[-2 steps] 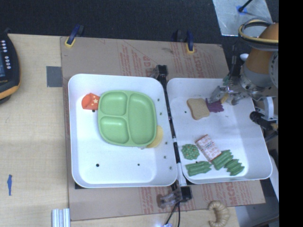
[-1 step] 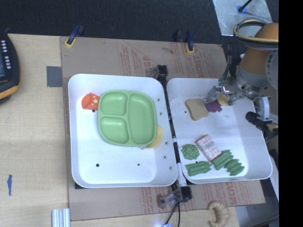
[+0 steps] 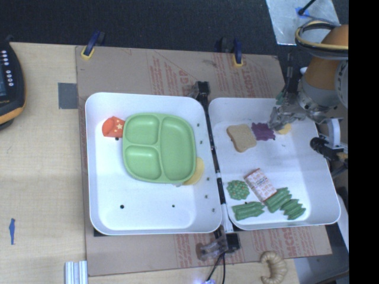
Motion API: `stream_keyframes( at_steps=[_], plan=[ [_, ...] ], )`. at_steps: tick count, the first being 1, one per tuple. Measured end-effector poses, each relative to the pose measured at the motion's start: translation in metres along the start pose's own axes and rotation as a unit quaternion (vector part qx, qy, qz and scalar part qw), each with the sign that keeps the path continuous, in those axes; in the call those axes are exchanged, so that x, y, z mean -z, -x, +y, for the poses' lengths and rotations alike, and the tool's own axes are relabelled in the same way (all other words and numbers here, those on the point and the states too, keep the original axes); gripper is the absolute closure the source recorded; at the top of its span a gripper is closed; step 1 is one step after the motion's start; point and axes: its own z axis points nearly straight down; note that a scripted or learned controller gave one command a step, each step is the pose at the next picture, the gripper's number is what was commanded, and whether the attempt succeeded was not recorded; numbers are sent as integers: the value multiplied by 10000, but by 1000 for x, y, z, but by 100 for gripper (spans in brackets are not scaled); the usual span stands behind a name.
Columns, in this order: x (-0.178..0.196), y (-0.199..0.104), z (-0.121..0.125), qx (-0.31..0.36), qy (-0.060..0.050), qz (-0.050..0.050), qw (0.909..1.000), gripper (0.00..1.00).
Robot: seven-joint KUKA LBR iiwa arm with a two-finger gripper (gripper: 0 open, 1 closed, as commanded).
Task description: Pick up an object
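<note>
Robotics lab bench. Cardboard sheet (image 3: 177, 70) clamped to a wooden table (image 3: 35, 176) with blue clips (image 3: 237, 52), two white bins (image 3: 106, 212) on it. Plastic toy food inside them. Teach pendant (image 3: 9, 81) at the table edge, cable (image 3: 216, 271) trailing off the front.

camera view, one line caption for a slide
Gripper lowered in the right bin beside a purple toy; green divided plate in the left bin.
</note>
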Motion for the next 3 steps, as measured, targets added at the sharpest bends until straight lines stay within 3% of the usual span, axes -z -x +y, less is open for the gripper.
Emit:
stream_keyframes(
  at_steps=[1,2,3],
  plan=[
    [0,0,0,4,-4,-1,10000,0],
    [-7,2,0,-10,4,-3,10000,0],
    [4,2,0,5,3,-4,10000,100]
  ],
)
